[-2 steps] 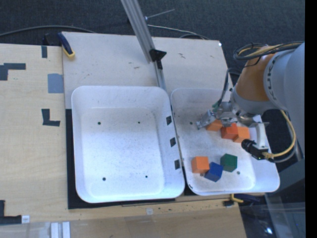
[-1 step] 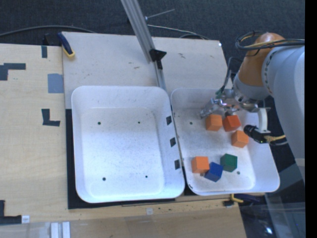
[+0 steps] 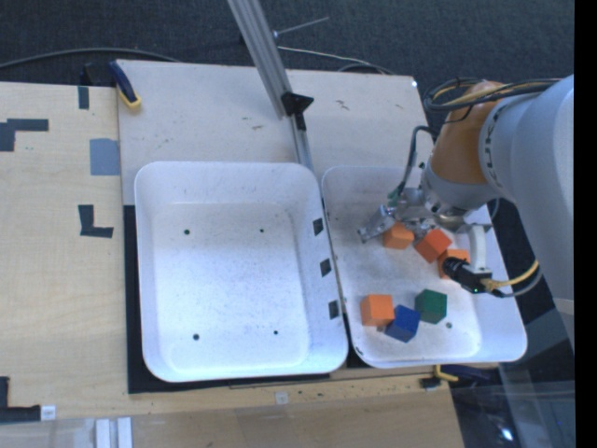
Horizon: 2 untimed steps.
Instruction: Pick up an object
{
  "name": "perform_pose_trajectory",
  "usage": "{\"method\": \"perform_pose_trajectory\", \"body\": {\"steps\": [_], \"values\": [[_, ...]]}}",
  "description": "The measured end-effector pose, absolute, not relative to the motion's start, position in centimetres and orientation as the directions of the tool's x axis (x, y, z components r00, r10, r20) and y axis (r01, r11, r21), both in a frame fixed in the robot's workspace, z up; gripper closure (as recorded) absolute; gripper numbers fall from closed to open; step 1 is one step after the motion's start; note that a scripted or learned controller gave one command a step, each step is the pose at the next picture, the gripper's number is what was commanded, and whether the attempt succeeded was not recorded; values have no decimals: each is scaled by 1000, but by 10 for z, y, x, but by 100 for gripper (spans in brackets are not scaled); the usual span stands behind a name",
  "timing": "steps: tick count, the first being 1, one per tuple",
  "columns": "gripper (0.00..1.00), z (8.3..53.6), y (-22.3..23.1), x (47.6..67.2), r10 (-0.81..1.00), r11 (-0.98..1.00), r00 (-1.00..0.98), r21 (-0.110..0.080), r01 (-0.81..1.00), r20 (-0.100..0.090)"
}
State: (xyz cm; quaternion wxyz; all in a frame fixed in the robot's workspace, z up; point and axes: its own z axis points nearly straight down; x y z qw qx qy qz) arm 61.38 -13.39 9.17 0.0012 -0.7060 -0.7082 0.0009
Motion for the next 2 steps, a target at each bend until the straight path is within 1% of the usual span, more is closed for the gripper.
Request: {"method": "perform_pose_trajectory", "body": {"steps": [1,2], "values": [[100,101,-135,614,1000,3,-3,-3,1000,1],[100,195,-81,511,1000,3,-3,-2,1000,3]]}}
